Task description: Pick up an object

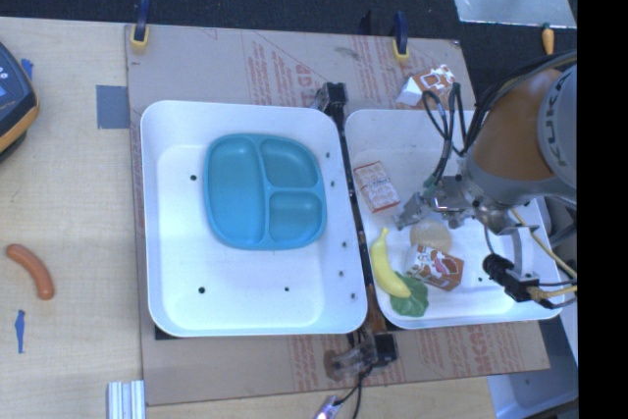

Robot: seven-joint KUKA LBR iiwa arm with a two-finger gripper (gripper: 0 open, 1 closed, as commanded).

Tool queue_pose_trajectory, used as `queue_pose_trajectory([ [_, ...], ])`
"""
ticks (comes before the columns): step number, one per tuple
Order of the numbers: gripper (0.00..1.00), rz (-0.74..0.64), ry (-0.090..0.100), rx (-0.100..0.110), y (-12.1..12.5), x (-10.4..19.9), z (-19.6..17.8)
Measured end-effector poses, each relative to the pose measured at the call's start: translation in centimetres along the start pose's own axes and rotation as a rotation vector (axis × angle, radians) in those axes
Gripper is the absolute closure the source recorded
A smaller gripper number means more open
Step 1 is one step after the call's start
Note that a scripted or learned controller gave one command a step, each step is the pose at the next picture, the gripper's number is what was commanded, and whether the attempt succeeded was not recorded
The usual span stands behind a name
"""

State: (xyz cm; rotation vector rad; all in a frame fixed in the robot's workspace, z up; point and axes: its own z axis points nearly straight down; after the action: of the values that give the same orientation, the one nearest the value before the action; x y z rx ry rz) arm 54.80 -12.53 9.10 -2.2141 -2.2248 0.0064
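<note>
Your gripper (444, 207) hangs low in the right bin (392, 128), at the frame's right centre, just above a pale rounded object (431, 235); whether the jaws are open or shut cannot be told. Descend vertically and centre on one item, keeping clear of the orange-and-white packet (437, 268) and the banana (389, 270) just beside it. The blue divided plate (265, 190) sits in the left bin (157, 211). Red cardboard lettering and packet labels are not legible.
</note>
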Motion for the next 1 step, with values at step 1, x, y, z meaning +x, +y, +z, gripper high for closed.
queue_pose_trajectory([
  [1, 0.0, 0.002, 0.002, -0.003, 9.85, 2.84, -0.17],
])
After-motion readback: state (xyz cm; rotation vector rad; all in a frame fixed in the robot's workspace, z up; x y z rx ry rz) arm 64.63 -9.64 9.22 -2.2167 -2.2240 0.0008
